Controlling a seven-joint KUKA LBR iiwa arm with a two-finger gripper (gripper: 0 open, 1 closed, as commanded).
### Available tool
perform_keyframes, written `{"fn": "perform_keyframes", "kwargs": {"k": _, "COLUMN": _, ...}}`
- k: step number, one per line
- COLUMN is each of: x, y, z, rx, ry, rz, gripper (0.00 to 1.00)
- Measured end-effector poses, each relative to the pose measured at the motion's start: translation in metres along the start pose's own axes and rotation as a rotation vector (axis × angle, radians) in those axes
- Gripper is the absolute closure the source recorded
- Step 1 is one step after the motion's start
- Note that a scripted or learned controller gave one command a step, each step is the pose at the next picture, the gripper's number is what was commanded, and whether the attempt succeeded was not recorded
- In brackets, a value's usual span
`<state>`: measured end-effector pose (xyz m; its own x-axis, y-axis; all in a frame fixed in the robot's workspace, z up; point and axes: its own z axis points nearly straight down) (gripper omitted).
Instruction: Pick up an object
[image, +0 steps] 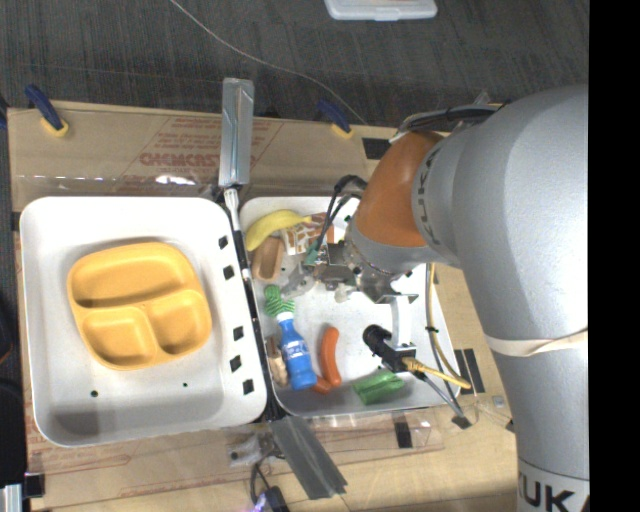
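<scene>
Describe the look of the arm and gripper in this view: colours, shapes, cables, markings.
The arm is a thick, rounded, light grey body with an orange band above the wrist. Dark letters "UK" mark its lower casing near the frame's bottom. Thin black cables loop beside the orange band. The gripper is a cluster of dark and metallic parts, too cluttered for finer detail.

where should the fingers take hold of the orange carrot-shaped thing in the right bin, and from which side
Probably across the middle of the orange carrot-shaped toy, coming straight down. It lies flat and slim, running roughly up and down the view, so the fingers would close across its narrow width. The small blue plastic bottle lies close on its left, leaving little room there; the right side has bare white bin floor.
</scene>
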<state>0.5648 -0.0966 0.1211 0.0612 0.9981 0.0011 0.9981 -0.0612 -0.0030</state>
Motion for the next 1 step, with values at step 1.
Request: {"fn": "perform_keyframes", "kwargs": {"k": 1, "x": 0.0018, "y": -0.0612, "z": 0.0306, "rx": 0.002, "ry": 0.001, "rz": -0.028, "gripper": 0.00}}
